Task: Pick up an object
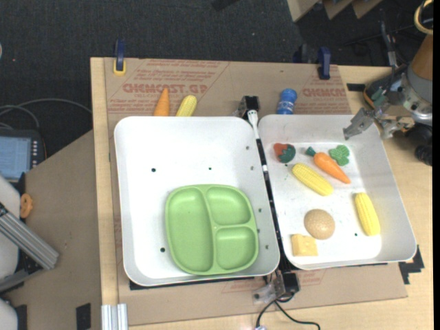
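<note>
Hovering at the right bin's (395,205) far corner, the pincer (357,128) left its own state impossible to tell. Nearest lay the small orange plastic carrot (331,167), probably light, rigid, slick; grasp it mid-body.

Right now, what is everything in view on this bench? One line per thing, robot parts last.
Shallow white bins: two, side by side.
Green divided plastic tray: one, left bin.
Yellow toy corn cobs: two, right bin.
Orange toy carrot: one, right bin.
Green toy broccoli: one, beside carrot.
Red-and-green toy: one, right bin's far left.
Tan round bun: one, right bin's near side.
Yellow cheese wedge: one, near bun.
Blue bottle: one, behind right bin.
Gripper: one, grey, over right bin's far right corner.
</note>
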`<act>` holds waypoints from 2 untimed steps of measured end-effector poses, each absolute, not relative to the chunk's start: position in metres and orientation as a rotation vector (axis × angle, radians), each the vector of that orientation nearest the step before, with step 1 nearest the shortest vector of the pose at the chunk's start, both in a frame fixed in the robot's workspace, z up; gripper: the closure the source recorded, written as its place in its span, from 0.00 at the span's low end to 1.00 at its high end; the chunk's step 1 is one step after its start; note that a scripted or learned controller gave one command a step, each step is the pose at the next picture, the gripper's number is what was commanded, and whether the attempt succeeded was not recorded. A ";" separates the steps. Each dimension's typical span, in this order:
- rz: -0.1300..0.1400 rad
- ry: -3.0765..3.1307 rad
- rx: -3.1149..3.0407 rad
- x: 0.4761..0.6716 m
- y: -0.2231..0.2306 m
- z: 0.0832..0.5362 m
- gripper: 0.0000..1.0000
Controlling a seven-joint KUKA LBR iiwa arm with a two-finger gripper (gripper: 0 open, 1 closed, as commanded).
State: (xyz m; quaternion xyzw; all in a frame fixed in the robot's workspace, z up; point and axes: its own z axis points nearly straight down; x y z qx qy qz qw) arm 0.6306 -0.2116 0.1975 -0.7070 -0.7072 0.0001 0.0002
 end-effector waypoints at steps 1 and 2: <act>0.004 -2.220 -2.213 0.602 -0.168 0.079 0.00; -0.002 -2.225 -2.222 0.605 -0.171 0.096 1.00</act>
